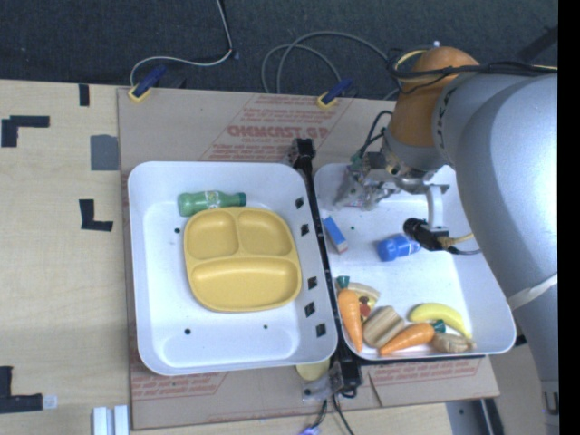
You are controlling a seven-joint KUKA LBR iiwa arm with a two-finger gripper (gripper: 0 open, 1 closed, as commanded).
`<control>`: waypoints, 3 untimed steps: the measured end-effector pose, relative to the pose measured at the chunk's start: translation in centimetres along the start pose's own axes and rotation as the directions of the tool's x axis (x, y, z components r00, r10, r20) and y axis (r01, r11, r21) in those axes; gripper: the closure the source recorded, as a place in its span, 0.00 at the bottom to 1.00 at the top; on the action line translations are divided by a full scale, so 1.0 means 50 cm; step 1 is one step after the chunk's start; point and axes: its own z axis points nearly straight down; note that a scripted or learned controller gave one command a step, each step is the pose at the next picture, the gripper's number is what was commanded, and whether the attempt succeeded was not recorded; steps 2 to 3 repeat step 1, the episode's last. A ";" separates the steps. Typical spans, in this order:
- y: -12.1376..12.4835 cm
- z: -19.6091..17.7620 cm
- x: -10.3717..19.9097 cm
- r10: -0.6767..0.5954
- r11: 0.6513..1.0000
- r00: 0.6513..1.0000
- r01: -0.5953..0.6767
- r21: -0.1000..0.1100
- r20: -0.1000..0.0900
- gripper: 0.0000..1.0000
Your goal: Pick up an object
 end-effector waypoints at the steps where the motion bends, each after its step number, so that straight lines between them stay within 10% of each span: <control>1: -0.043 -0.190 0.071 -0.002 1.000 1.000 0.002 -0.004 -0.004 1.00; 3: -0.043 -0.190 0.071 -0.002 1.000 1.000 0.002 -0.004 -0.004 1.00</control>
